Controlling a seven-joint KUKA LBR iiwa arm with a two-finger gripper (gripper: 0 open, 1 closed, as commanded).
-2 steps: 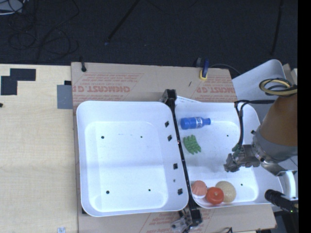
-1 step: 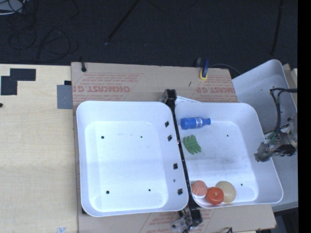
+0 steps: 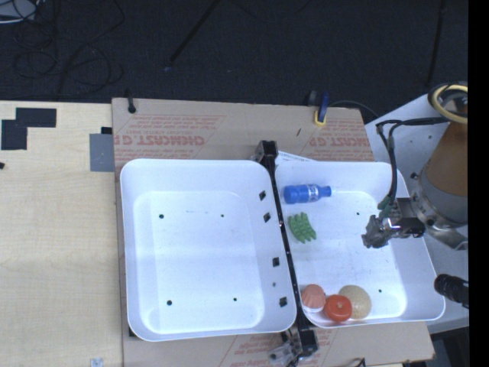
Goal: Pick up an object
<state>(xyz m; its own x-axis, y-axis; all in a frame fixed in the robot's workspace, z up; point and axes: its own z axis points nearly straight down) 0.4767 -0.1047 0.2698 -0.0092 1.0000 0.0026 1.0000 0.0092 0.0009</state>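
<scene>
Jaw state not readable; too dark and small. Gripper [image 3: 376, 234] hung over right side of right bin [image 3: 416, 300], nothing seen between fingers. Green ridged object [image 3: 302, 227] lay well left of it; blue bottle [image 3: 306, 193] above that, on its side. Pink [image 3: 312, 296], red [image 3: 338, 307], tan round pieces [image 3: 357, 300] clustered touching at front edge. Left bin [image 3: 130, 235] alongside.

You look down from one fixed camera above the bench [image 3: 53, 228], tilted at a slant, far enough back to take in both the left bin [image 3: 137, 176] and the right bin [image 3: 416, 300] whole.
</scene>
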